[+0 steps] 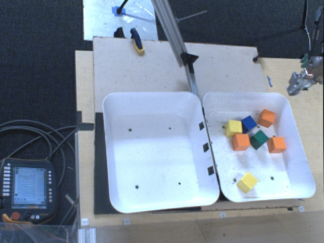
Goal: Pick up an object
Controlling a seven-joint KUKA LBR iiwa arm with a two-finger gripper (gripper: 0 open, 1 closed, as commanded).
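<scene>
1. end effector [302, 80] at bench's right edge, past right bin's [298, 184] far corner; grip state: cannot tell.
2. cubes in right bin; orange cube [241, 142] touches green cube [259, 138] — risk: crowded neighbours block a grasp.

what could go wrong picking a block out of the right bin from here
1. Six blocks huddle in the right bin: the green block sits wedged among the blue block and two orange ones, so the tool may nudge neighbours instead of gripping one.
2. The lone yellow block lies near the bin's front wall, which might hinder a descent there.
3. The tool is outside the bin, beyond its far right corner.
</scene>
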